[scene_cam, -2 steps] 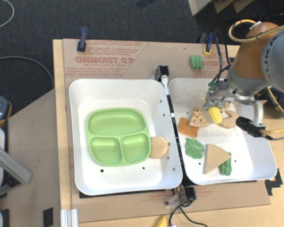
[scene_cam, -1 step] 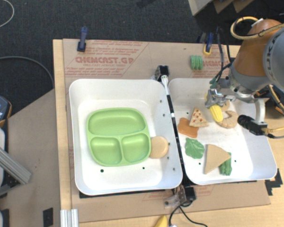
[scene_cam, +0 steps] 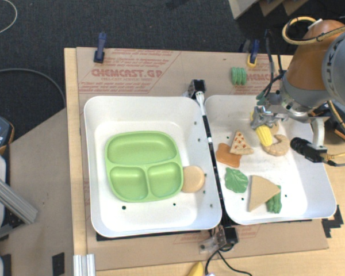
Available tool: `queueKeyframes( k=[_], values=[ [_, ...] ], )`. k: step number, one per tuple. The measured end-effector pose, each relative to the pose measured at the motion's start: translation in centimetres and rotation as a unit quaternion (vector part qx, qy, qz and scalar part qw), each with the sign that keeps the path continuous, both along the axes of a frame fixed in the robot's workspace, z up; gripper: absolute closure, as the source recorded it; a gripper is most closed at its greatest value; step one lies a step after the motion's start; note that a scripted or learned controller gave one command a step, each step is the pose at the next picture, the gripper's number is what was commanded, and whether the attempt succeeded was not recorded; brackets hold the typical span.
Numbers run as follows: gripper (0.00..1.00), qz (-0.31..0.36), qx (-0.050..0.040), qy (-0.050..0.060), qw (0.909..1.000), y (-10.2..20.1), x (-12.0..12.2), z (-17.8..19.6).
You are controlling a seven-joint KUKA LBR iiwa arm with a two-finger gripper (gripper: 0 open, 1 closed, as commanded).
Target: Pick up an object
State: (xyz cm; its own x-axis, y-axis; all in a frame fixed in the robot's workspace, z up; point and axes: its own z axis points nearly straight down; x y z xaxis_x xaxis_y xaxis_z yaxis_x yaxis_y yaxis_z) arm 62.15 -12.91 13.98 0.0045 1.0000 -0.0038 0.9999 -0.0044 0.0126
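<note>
Gripper [scene_cam: 264, 121] is hovering low in the right white plastic bin [scene_cam: 316, 209], touching the yellow toy corn cob [scene_cam: 264, 134], seemingly for pickup; finger state impossible to tell.

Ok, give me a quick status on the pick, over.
Pincer low in right bin, directly above the yellow corn. Grasp unconfirmed. Beige cookie touching corn, pizza slice close by.
</note>
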Motion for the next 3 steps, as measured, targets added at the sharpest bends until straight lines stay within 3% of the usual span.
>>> queueKeyframes(
  k=[2,3],
  values=[
    [1.00,0.007,0.0036,0.003,1.0000,14.1,-6.6,12.5],
    [1.00,0.005,0.0034,0.002,1.0000,17.8,-10.3,19.2]
  ],
)
